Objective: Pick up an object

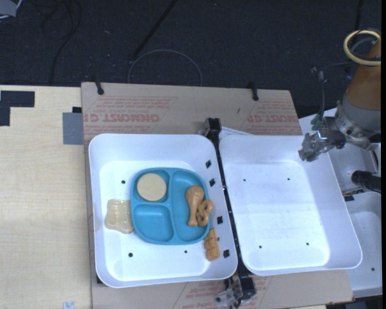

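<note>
The claw hangs at the far right corner of the right bin, just over its rim, with the grey arm and its orange band rising behind it at the right edge of the view. At this size, whether the claw is spread or pressed together cannot be told, and nothing shows between its tips. Everything worth picking lies in the left bin, well apart from the claw and across the dark divider where the two bins meet. There a blue sectioned tray holds a round tan disc in its far-left compartment and a knobbly tan piece in its right compartment, with its long axis running roughly near-to-far. A pale toast-like piece lies touching the tray's left edge on the bin floor, and a small orange-brown piece lies just off the tray's near right corner, close to the divider. So the relation that matters is plain: every candidate lies to the left of the claw and nearer the camera, and the closest seem to be the knobbly piece and the small orange-brown piece. The coming move likely calls for a long sweep left over the right bin before any descent.
</note>
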`<state>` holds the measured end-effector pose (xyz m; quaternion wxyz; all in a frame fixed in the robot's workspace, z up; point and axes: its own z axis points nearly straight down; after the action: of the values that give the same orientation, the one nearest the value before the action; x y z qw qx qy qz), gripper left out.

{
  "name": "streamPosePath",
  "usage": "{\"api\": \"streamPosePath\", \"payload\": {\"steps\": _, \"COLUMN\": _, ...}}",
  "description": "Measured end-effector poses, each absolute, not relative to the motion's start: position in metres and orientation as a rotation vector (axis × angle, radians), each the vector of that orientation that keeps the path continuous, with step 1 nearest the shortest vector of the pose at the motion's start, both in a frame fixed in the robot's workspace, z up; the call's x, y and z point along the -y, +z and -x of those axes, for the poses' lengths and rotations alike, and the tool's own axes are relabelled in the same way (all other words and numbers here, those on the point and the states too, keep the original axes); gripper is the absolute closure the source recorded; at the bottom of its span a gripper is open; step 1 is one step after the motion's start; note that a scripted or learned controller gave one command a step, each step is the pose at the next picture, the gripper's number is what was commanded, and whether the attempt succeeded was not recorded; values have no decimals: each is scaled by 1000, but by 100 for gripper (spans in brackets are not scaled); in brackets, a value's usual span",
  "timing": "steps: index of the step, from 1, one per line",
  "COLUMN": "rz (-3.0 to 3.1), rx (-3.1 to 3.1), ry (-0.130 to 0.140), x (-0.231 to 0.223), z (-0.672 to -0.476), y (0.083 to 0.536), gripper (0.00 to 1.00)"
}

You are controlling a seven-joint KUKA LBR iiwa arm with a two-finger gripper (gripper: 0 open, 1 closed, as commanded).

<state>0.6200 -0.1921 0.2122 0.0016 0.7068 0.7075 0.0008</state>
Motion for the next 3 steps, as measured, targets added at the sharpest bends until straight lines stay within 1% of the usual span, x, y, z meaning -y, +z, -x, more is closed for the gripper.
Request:
{"api": "streamPosePath", "payload": {"steps": 1, "rz": -2215, "rx": -2223, "ry": 2, "x": 200, "z": -625, "y": 261, "gripper": 100}}
{"api": "streamPosePath", "payload": {"steps": 2, "rz": -2220, "rx": -2228, "ry": -2, "x": 159, "z": -610, "y": 261, "gripper": 100}}
{"api": "streamPosePath", "payload": {"steps": 3, "rz": -2221, "rx": -2229, "ry": -3, "x": 102, "z": -605, "y": 249, "gripper": 100}}
